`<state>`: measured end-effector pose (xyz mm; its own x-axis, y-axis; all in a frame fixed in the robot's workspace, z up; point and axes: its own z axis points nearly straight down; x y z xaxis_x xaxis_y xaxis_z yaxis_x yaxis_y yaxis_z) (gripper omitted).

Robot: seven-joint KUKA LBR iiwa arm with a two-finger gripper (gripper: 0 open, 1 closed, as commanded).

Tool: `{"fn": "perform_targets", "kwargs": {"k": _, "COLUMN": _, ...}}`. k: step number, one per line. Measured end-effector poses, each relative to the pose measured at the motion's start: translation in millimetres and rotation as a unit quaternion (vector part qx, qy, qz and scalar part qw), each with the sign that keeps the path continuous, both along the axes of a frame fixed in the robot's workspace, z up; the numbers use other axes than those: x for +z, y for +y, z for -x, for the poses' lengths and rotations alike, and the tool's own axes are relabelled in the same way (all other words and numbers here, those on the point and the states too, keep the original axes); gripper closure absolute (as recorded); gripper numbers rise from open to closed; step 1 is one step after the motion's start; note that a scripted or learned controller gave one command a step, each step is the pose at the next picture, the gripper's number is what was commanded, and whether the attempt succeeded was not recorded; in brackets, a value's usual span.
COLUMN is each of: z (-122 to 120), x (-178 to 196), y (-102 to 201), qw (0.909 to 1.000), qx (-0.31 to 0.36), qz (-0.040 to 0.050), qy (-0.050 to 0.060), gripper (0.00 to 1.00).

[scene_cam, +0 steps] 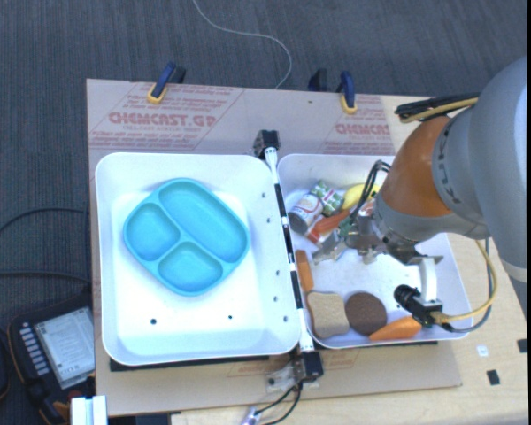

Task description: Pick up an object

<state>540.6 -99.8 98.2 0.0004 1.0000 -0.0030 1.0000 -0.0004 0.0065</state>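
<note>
Over the right bin [456, 268], the gripper [350, 237] is lowered among the clutter; whether its fingers are spread cannot be told. Just left of them an orange-red piece [326, 226] is seen, long axis running up-right, apparently the nearest object.

We see a blue divided plate [187, 235] lying in the left bin [115, 326]. Blue clamps [164, 81] grip the board [203, 118] at the back edge, a white cable [239, 32] trails across the grey carpet [53, 51], and a handheld controller [57, 352] sits bottom left.
</note>
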Motion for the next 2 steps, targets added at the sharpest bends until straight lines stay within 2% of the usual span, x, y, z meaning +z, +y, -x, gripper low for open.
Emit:
{"fn": "perform_targets", "kwargs": {"k": 1, "z": 0.4, "x": 9.3, "y": -0.3, "qw": 1.0000, "qx": 0.000, "qz": 0.0002, "qy": 0.001, "gripper": 1.00}}
{"fn": "perform_targets", "kwargs": {"k": 2, "z": 0.3, "x": 9.3, "y": -0.4, "qw": 1.0000, "qx": 0.000, "qz": 0.0004, "qy": 0.001, "gripper": 0.00}}
